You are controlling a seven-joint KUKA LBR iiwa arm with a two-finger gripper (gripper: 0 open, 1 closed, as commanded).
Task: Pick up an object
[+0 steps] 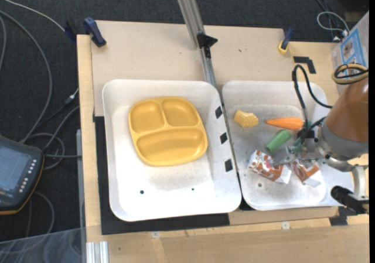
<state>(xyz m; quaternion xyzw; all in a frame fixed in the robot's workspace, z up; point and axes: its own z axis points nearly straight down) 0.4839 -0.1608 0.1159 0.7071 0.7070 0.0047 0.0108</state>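
The right bin (258, 93) holds several small objects. A yellow chunk (246, 119) lies near its left side, with an orange carrot (285, 122) to its right and a green piece (278, 140) just below the carrot. Two red-and-white packets lie nearer the front, one (266, 166) in the middle and one (306, 171) to the right. My gripper (303, 148) hangs low over the bin's right half, between the green piece, the carrot's tip and the right packet. The wrist and cables hide what is directly under it.
The left bin (117, 156) holds a yellow divided plate (168, 131). A metal pole (193, 16) rises from the back between the bins. My arm's orange band (351, 112) covers the right bin's right rim. Black cables (300, 89) loop above the carrot.
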